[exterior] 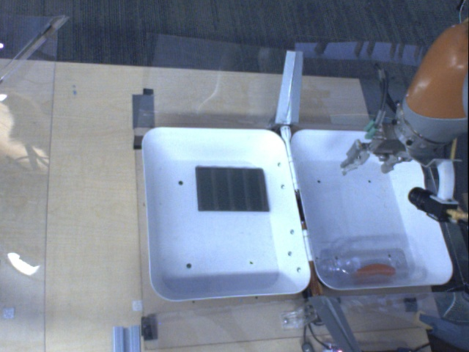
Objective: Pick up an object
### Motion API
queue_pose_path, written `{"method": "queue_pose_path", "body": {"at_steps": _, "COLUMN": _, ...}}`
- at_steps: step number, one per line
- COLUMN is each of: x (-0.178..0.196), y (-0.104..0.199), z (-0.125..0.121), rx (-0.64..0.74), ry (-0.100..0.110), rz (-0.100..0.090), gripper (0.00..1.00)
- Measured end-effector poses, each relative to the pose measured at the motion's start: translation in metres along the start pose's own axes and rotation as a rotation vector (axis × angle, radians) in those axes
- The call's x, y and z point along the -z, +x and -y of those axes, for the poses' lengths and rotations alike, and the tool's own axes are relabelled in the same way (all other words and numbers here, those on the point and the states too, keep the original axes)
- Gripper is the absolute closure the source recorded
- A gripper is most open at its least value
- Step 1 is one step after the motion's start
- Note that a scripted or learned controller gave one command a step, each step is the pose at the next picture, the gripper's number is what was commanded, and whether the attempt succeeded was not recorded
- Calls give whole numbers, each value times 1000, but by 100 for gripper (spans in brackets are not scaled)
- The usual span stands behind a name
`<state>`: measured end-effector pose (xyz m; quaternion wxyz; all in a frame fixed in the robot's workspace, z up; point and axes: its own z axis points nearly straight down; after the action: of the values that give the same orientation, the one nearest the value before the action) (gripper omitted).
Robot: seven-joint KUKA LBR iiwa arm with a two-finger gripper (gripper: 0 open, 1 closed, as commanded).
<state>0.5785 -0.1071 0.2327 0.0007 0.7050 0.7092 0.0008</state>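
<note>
- Hand [370, 155]: metal, at upper right of frame over the right bin [322, 196]; fingers spread apart, nothing between them.
- Clear plastic bottle [365, 265]: lying on its side at the right bin's lower edge, orange patch inside, well apart from the hand.
- Left bin [168, 218]: smooth white, rounded corners, holds a dark ribbed rectangular pad [231, 189].
- Counter [88, 196]: pale wood grain; dark carpet beyond.

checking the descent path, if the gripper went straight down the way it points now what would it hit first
Most likely the bare floor of the right bin. The gripper hangs over its far part, well away from the clear bottle at the near wall, though depth is uncertain.
</note>
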Motion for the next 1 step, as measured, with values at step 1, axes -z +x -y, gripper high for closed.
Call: {"method": "queue_pose_path", "body": {"at_steps": 1, "x": 77, "y": 20, "z": 74, "rx": -192, "ry": -5, "rz": 1, "gripper": 0}}
